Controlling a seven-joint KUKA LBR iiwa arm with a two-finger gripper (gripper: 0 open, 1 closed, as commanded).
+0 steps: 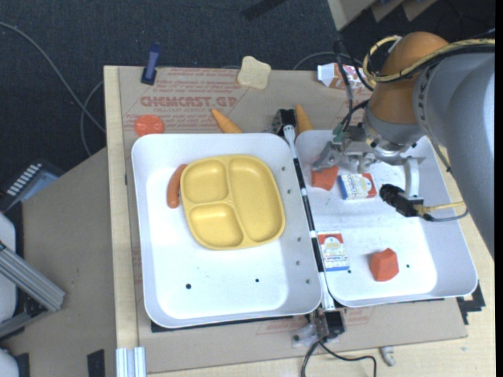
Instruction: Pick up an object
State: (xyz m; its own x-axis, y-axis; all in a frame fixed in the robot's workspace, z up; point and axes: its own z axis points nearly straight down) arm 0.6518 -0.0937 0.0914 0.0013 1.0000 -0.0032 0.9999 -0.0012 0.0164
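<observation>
Camera view shows the gripper (355, 161) low in the right bin (440, 285), its jaws just above a small white carton (356, 185) and beside an orange block (323, 178). Whether the jaws are open or closed I cannot tell; nothing visibly sits between them.

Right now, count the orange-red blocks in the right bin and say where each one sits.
2. One orange-red block lies near the front of the right bin; the other sits at the back left, beside the gripper. The arm may hide more.
</observation>
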